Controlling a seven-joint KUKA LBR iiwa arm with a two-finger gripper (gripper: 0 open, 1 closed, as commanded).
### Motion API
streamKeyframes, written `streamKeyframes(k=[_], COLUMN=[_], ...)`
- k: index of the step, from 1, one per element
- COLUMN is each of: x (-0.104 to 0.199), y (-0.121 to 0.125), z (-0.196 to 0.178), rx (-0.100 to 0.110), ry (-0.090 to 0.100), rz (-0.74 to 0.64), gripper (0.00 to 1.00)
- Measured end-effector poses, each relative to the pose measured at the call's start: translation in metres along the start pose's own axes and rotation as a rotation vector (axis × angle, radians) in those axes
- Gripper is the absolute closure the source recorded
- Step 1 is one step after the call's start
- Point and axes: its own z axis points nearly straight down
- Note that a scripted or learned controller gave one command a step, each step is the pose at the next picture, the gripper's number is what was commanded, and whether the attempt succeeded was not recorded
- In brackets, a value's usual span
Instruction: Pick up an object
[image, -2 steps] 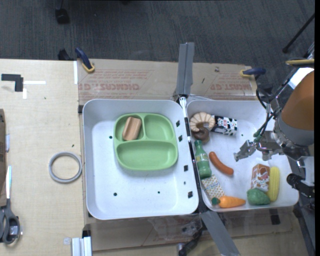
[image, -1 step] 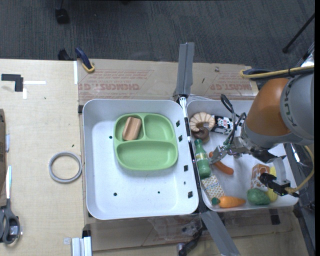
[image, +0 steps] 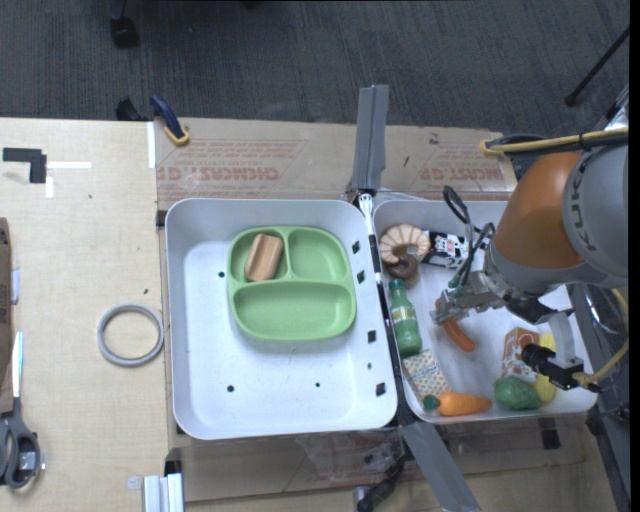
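The right bin (image: 500, 212) holds several items. My gripper (image: 452, 308) hangs low over the bin's middle, right above the upper end of a small orange stick-shaped piece (image: 461, 337). A green bottle (image: 403, 318) lies to the gripper's left along the bin wall. Behind it are a ring-shaped pastry (image: 402, 247) and a black-and-white packet (image: 446, 247). An orange carrot (image: 462, 403), a patterned sachet (image: 427, 374), a green lump (image: 517, 393), a yellow piece (image: 546, 386) and an orange-and-white packet (image: 520, 348) lie toward the front.
The left bin (image: 200, 400) bears a green divided plate (image: 295, 310) with a brown roll (image: 263, 257) in its back left section. On the bench to the left lie a tape ring (image: 130, 333) and scissors (image: 18, 445). A metal divider bar (image: 370, 140) stands between the bins.
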Motion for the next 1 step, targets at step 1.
streamKeyframes(k=[1], x=[0.0420], y=[0.0571], z=[-0.1301], rx=[0.001], ry=[0.002], rz=[0.034], gripper=[1.00])
